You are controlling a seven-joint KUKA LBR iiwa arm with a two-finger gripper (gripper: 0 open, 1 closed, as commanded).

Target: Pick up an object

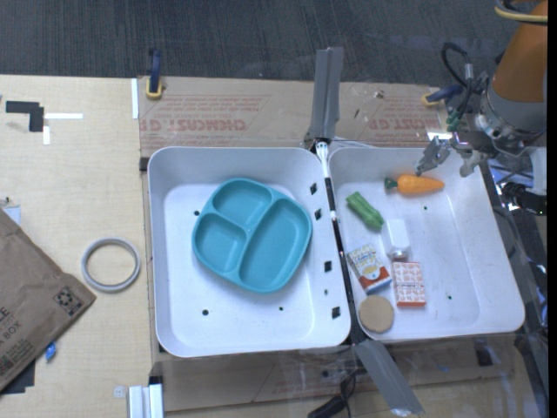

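My gripper (452,156) hung over the far edge of the right bin (487,259), up near its back rim, and my two fingers (431,158) stood apart with nothing between them. The nearer fingertip pointed down toward the orange carrot (416,184), which lay on its side just below and to the left of me; whether I touched it I could not tell, though it looked a little apart. The carrot sat at the back of the right bin. Nearer the front lay a green pod-shaped piece (365,210), a small white block (398,232), two small printed boxes (369,267) side by side, and a round tan disc (377,314) by the front wall. The left bin (174,320) held a blue divided plate (252,234). A ring of tape (110,263) rested on the bench beside it.
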